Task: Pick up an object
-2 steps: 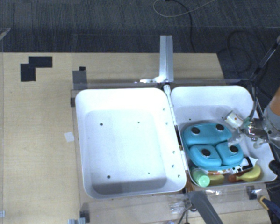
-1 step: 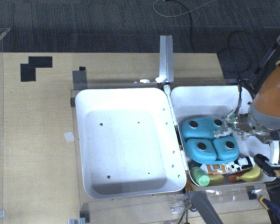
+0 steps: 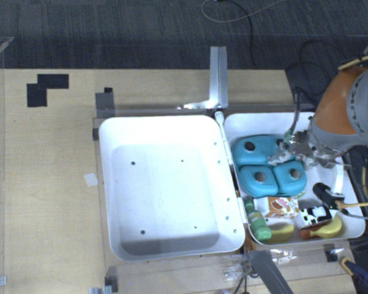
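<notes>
Right bin (image 3: pixel 359 227): I see teal blocks (image 3: pixel 268 165) up top, bottle (image 3: pixel 257 222), snack pack (image 3: pixel 280 206), banana (image 3: pixel 328 228) at btm. Gripper (image 3: pixel 293 147) over the teal blocks; grip state I can't tell. Left bin (image 3: pixel 113 196) center-frame.

Probably a robotics lab, pale wooden bench (image 3: pixel 45 200) on dark grey carpet (image 3: pixel 104 24), two shallow white plastic bins (image 3: pixel 112 178), grey metal brackets (image 3: pixel 219 74), loose black cables (image 3: pixel 238 11)

No text, label or number can be read on anything here.

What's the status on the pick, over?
Gripper low in the right bin, over the teal tray. Grasp unconfirmed. Bottle, banana and small toys crowd the near end.
</notes>
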